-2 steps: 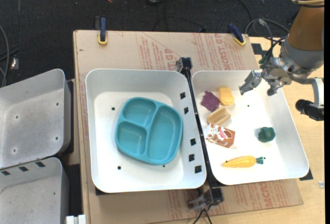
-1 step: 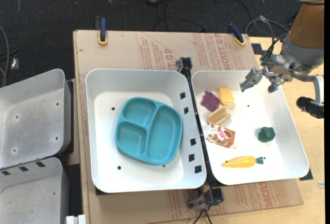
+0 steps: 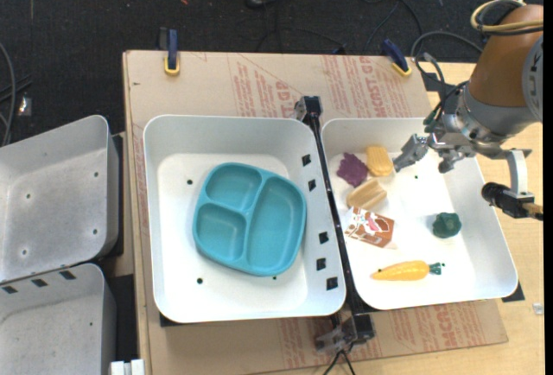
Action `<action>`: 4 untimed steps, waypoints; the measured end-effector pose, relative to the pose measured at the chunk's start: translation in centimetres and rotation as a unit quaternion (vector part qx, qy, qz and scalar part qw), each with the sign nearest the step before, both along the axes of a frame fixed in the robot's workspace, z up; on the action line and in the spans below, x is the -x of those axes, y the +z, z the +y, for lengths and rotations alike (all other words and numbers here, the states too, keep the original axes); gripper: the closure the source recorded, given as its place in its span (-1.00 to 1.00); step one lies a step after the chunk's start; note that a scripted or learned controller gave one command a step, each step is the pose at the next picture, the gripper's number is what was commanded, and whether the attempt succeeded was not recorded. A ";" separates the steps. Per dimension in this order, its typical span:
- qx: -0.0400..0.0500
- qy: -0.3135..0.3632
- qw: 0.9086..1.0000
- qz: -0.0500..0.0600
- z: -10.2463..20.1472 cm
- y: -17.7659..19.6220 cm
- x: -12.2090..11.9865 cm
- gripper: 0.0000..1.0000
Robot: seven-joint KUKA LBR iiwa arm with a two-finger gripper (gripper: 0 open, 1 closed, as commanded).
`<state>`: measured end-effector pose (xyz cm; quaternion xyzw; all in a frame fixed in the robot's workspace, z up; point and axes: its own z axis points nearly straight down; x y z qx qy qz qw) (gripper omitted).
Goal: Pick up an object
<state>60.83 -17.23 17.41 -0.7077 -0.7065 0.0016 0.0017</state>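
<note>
The right bin [image 3: 484,274] holds several small objects. A purple piece [image 3: 352,168], a yellow piece [image 3: 379,161] and a tan block [image 3: 367,193] cluster near its left wall. Below them lies a red and white packet [image 3: 371,228]. A dark green lump [image 3: 447,225] sits toward the right, and an orange carrot [image 3: 404,270] lies near the front. My gripper [image 3: 429,159] hangs over the back middle of this bin, open, with nothing between its fingers. It is just right of the yellow piece and apart from it.
The left bin [image 3: 164,278] carries a teal divided plate [image 3: 251,218]. A black divider with clamps [image 3: 324,200] runs between the bins. Two white lids [image 3: 52,192] lie off the bench at the left. Blue and yellow clamps [image 3: 172,54] hold the back edge.
</note>
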 end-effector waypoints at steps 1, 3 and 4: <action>0.000 0.002 1.000 0.000 1.1 -5.6 0.2 -1.00; 0.000 0.001 1.000 -0.008 1.1 -6.6 -0.2 1.00; 0.001 0.001 1.000 -0.005 0.5 -0.5 -0.2 1.00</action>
